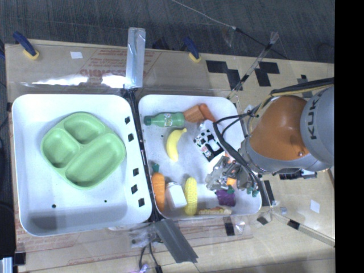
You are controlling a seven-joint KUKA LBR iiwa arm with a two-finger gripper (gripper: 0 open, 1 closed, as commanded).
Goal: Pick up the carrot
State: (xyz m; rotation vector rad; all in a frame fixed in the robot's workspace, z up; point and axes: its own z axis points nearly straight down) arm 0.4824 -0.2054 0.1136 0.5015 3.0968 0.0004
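Left bin [34, 209]: green divided plate [83, 148]. Right bin [149, 108]: jaws low near its right wall, above purple grapes [226, 197]; open or closed, cannot tell. Carrot [158, 190] lies at the bin's left wall, beside white block [177, 196].

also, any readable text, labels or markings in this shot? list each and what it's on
"KU": large letters on the grey arm housing, cut off at the frame edge.
Green bottle label: white band, too small to read.
Black and white patterned card in the right bin: a pattern, no readable text.
Faint reddish print on the bench board behind the bins: too blurred to read.
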